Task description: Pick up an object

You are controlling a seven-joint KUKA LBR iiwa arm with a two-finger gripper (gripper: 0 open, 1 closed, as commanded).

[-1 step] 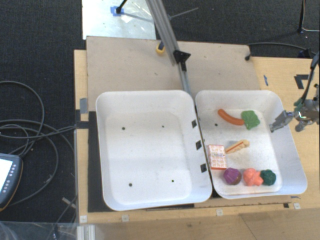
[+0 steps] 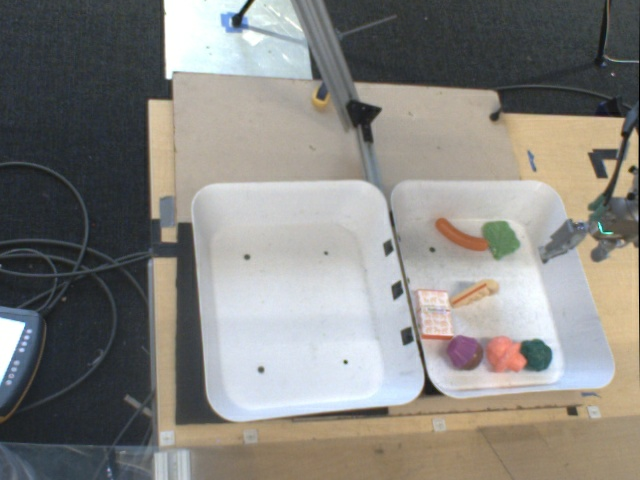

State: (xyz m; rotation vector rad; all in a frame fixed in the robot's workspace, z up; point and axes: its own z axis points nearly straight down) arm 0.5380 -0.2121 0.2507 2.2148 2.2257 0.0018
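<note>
A: Where's the tool?
B: The tool sits at the right rim of the right bin, about level with the green piece. It reaches in from the right edge of the view.

A: Spread or pinched?
B: Cannot tell. One grey finger shows, pointing down-left toward the bin wall; the rest is blurred and partly cut off. Nothing is seen between the fingers.

A: Objects?
B: All in the right bin. An orange sausage-shaped piece lies in the bin's far half, and the green leafy piece touches its right end. That green piece is the one nearest the tool, just left of it, apart from it.

A: Mid bin?
B: A tan stick-like piece lies tilted near the bin's centre. A small red-and-white carton lies flat to its left, by the bin's left wall.

A: Near edge?
B: Three pieces in a row along the bin's near wall: purple piece, orange-red piece, dark green piece. They look to be touching or nearly so. All well apart from the tool.

A: Other bin?
B: The left bin sits side by side with the right bin, rims meeting with black clips at the seam. Both rest on the surface.

A: Anything else?
B: A grey pole slants in from the top, ending just beyond the seam.
</note>
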